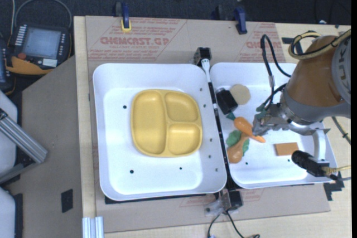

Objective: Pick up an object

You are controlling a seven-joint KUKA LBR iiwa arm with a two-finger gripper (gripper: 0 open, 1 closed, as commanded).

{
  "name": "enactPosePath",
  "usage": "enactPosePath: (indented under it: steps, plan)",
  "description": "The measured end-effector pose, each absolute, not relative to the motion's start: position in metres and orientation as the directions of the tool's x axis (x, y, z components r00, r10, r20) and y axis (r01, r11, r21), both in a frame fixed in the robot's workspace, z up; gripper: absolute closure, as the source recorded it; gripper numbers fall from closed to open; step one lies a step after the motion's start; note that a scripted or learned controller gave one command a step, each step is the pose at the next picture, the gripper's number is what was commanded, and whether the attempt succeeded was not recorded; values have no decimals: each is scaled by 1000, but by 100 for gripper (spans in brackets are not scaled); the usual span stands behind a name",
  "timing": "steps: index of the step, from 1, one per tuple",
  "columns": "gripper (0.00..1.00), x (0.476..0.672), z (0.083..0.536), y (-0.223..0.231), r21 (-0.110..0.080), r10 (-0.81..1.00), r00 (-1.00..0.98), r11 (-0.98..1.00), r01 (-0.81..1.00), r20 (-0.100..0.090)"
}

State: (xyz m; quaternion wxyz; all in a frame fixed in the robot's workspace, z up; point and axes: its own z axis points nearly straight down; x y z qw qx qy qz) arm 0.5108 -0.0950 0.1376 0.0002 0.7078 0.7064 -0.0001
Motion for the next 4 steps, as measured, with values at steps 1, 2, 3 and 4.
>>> enactPosePath:
  steps: [1, 2, 3, 4]
  plan:
    - [100, 514, 201, -99, 8, 1000, -1, 1, 1000, -2]
    - [100, 515, 222, -99, 5, 1000, -1, 1, 1000, -2]
    - [100, 519, 216, -47, -1, 1000, -5, 5, 1000, 2]
    - [100, 517, 221, -3, 0, 1000, -6, 6, 1000, 2]
